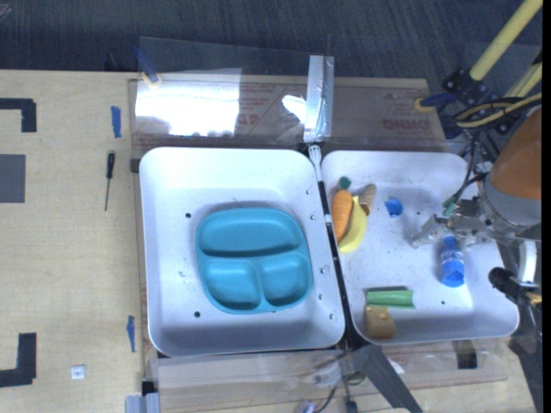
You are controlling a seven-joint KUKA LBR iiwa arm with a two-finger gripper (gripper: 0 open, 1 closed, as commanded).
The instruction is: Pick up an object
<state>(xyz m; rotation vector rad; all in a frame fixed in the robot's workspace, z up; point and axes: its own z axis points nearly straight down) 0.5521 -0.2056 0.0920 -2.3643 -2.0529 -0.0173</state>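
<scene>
Landmark: right bin [482, 317], on the surface; at its near edge a brown lump [380, 322], green block [389, 297] just behind it; mid bin, toward the right wall, blue bottle [452, 261] lies flat, gripper [441, 224] just behind it, low over the floor, nothing seen between its parts; whether it is wide or narrow I cannot tell; along the left wall yellow banana [353, 233] touching orange carrot [343, 213]; small blue piece [393, 206] further back; left of the right bin, second bin holds teal divided tray [254, 258]; judgement: pick not done, bottle likeliest target, closing and lift still left.
</scene>
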